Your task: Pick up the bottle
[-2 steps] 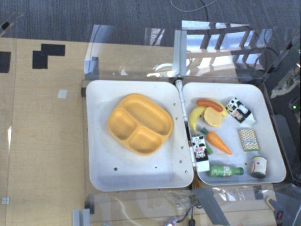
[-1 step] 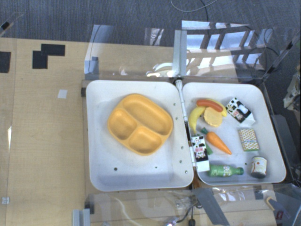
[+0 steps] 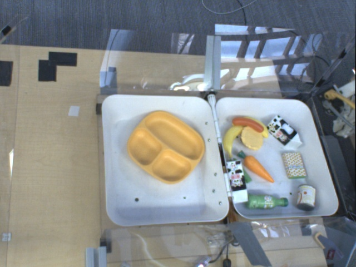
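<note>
Arm (image 3: 346, 121): sliver of pale grey casing, yellow-orange strip, thin dark cables alongside; finer detail too small to tell.

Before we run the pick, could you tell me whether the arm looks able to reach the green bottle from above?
Probably yes: the green bottle lies flat near the right bin's front wall, nothing on top, though a milk carton sits close at its base.

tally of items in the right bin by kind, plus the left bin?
Right bin:
Toy food: 4: yellow banana, red sausage, round yellow biscuit, orange carrot
Cow-print cartons: 2
Green plastic bottle: 1
Beige cracker box: 1
Small can: 1
Left bin:
Yellow divided plate: 1
Total: 10
</note>
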Controlling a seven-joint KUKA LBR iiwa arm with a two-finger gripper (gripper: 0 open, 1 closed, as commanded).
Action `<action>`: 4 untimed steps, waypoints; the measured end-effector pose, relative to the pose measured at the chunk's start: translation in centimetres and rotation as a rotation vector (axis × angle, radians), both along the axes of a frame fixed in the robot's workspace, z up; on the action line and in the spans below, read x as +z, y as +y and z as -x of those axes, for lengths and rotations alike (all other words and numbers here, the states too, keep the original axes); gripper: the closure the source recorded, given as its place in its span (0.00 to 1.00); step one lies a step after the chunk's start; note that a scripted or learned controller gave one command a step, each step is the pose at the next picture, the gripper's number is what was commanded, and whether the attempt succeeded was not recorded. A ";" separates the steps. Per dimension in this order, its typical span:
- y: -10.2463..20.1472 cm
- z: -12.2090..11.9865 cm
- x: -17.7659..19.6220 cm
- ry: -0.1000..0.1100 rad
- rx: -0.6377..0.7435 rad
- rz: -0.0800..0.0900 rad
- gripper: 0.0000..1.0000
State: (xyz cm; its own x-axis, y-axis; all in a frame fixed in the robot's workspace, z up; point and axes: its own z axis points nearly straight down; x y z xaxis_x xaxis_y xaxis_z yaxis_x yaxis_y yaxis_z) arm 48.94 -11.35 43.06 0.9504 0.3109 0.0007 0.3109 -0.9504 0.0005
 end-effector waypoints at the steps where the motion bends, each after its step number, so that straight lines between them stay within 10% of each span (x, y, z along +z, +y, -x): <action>1: 0.0 0.0 0.0 0.000 0.000 0.000 0.00; 2: 0.0 -0.1 1.0 0.000 0.008 0.001 1.00; 3: 0.1 -0.1 1.0 0.000 0.008 0.001 0.00; 4: 0.1 -0.2 2.0 0.000 0.016 0.002 1.00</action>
